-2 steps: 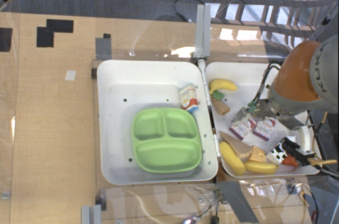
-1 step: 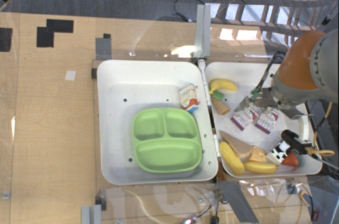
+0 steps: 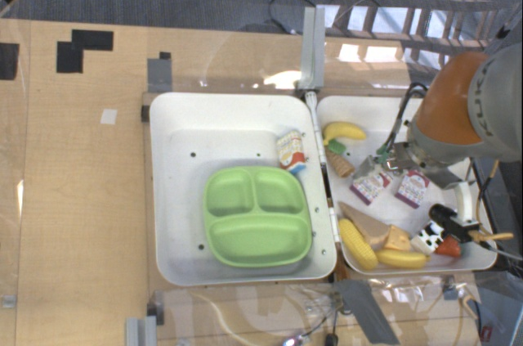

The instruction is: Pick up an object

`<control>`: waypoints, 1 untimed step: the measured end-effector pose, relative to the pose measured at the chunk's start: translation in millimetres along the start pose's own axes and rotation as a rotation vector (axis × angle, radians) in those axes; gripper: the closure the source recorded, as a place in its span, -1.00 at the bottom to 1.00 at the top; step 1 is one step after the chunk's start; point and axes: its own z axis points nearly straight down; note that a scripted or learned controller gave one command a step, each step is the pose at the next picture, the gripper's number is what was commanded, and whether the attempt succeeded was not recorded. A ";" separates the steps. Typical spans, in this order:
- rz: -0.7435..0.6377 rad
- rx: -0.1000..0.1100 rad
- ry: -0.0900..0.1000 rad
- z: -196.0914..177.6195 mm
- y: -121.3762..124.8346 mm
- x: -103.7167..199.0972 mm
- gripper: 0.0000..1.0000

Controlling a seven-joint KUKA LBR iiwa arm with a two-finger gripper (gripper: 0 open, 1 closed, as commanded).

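My gripper (image 3: 387, 162) hangs over the middle of the right bin (image 3: 365, 109), just above two small purple-and-white cartons (image 3: 369, 186) (image 3: 412, 189) lying side by side. A yellow banana (image 3: 344, 131) and a brown cone (image 3: 339, 164) lie to the gripper's left. Along the bin's front edge lie a corn cob (image 3: 357, 243), a cheese wedge (image 3: 396, 239), a second yellow fruit (image 3: 401, 258) and a black-and-white cow toy (image 3: 426, 239) beside a red piece (image 3: 449, 248). I see nothing between the fingers.
The left bin (image 3: 176, 173) holds a green divided plate (image 3: 257, 215) and a small white, red and blue packet (image 3: 291, 150) near its right wall. The grey and orange arm (image 3: 458, 103) covers the right bin's far right corner.
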 end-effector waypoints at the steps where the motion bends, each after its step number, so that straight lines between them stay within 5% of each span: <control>1: -0.020 0.007 0.002 1.8 3.5 7.4 -1.00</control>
